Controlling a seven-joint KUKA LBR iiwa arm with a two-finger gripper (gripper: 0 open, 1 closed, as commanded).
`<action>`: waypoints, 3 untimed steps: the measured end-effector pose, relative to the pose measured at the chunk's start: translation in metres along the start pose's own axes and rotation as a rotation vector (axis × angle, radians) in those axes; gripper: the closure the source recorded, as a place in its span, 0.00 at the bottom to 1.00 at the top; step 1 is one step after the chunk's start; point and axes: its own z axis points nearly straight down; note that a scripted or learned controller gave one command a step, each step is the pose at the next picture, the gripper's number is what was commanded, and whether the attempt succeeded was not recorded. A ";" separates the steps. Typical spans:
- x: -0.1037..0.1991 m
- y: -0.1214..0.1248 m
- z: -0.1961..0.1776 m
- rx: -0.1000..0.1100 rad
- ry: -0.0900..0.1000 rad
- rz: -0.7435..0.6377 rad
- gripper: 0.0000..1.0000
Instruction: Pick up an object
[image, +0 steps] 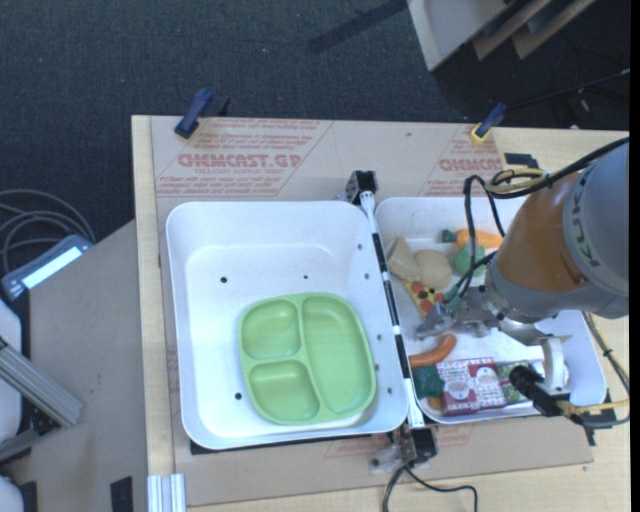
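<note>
so, starting at the left, the shallow white left bin (200, 300) holds a pale green three-compartment plastic tray (305, 357), well apart from the arm. across the divider, the shallow white right bin (420, 210) is crowded with small toys. nearest the gripper (440, 318) is a slim orange-red sausage-shaped toy (432, 351), lying just below and a touch left of the tip, its long axis running slantwise from lower left to upper right. a red-and-white printed flat packet (470, 384) lies beneath that, and a beige rounded lump (432, 265) sits above. whether the fingers are spread or closed i cannot tell; nothing is visibly held between them.
</note>
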 end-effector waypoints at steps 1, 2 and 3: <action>0.007 0.043 0.000 -0.003 -0.001 -0.001 0.00; 0.003 -0.008 0.000 0.000 0.000 0.000 0.00; 0.005 -0.001 0.000 -0.003 -0.001 0.000 0.00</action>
